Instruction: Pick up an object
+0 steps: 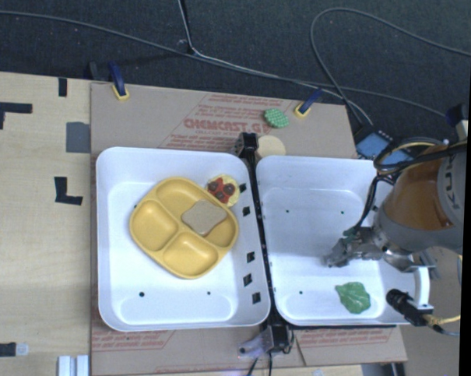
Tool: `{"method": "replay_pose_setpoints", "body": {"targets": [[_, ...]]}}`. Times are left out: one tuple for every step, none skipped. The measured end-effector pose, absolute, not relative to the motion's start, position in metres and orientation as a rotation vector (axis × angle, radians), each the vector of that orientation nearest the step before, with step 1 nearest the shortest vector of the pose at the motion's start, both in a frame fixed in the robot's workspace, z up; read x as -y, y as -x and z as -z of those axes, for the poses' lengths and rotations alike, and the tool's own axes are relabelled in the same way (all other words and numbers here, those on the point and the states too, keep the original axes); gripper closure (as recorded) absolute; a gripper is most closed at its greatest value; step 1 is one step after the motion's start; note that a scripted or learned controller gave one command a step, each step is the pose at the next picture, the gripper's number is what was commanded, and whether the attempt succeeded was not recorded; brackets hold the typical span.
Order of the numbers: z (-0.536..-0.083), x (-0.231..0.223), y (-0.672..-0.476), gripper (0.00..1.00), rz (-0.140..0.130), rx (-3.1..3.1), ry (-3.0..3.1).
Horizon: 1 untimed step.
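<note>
Two white bins (pixel 109 217), arm bent low, gripper (pixel 340 254) above green object (pixel 354 297)

Across the top of the frame we see dark carpet (pixel 86 29) crossed by cables (pixel 249 63); below it, a pale wooden bench (pixel 31 237) carries a cardboard sheet (pixel 192 119)

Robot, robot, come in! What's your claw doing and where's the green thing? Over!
Gripper low in right bin. Green object lies beside it, not held. Nothing between them.
</note>
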<state>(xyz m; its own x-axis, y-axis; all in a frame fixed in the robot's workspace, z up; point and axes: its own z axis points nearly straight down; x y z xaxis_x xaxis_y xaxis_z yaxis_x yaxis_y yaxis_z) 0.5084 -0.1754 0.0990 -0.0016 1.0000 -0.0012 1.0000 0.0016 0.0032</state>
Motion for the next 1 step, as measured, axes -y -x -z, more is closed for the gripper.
{"method": "replay_pose_setpoints", "body": {"targets": [[-0.1605, 0.1703, -0.5067, 1.0, -0.003, -2.221, -2.217]]}}
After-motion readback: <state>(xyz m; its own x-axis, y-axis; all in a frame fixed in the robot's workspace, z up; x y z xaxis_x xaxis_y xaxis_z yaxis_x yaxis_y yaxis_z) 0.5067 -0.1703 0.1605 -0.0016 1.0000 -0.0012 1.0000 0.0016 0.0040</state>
